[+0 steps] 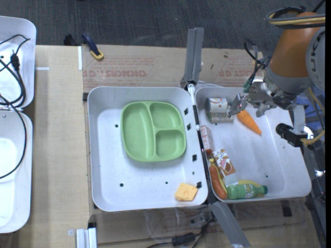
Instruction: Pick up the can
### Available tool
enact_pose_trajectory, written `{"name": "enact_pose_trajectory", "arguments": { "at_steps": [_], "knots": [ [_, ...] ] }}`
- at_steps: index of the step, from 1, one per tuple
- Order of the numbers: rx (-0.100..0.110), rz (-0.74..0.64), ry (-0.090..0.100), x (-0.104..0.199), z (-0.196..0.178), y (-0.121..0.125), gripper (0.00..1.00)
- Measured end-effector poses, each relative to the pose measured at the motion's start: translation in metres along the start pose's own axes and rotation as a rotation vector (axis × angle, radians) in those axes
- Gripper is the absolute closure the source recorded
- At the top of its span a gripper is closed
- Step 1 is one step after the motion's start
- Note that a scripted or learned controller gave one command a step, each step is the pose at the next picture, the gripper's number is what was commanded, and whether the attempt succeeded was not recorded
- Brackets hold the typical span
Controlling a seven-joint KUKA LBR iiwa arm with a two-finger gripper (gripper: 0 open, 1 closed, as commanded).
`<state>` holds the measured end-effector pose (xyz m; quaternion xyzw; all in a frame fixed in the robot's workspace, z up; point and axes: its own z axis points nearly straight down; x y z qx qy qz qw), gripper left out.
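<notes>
Cheese wedge (186, 192): nearest me, a yellow piece in the front right corner of the left bin (103, 190).
Green bottle (246, 190): lying on its side along the front wall of the right bin (289, 180), with something yellow half hidden just behind it that I can't make out.
Sausage (217, 182): an orange-red link by the bottle's cap end, against the divider between the bins.
Printed packets (223, 161): small cartons strung along the right bin's left wall, their print too small to read.
Green plate (153, 130): a three-compartment dish, lying flat in the middle of the left bin.
Carrot (249, 122): tilted in the back part of the right bin, its upper end touching or just under the pincer.
Can (217, 105): lying on its side in the back left corner of the right bin, just left of the pincer; a dark toothed thing sits just in front of it.
Pincer (241, 104): low over the back of the right bin between can and carrot; whether its tips are apart or together I cannot tell.
Arm (295, 50): grey and orange, cut off at the right edge.
Surface (57, 112): brown board under both bins.
</notes>
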<state>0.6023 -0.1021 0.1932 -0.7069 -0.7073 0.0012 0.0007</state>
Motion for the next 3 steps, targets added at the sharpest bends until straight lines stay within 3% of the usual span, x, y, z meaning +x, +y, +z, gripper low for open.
{"name": "enact_pose_trajectory", "arguments": {
  "at_steps": [1,2,3],
  "knots": [
    [0.002,-0.241,-0.003,0.004,0.102,0.056,0.00],
    [0.002,-0.238,-0.003,0.003,0.092,0.056,1.00],
    [-0.001,0.268,-0.001,0.019,-0.035,0.037,1.00]
  ]
}}
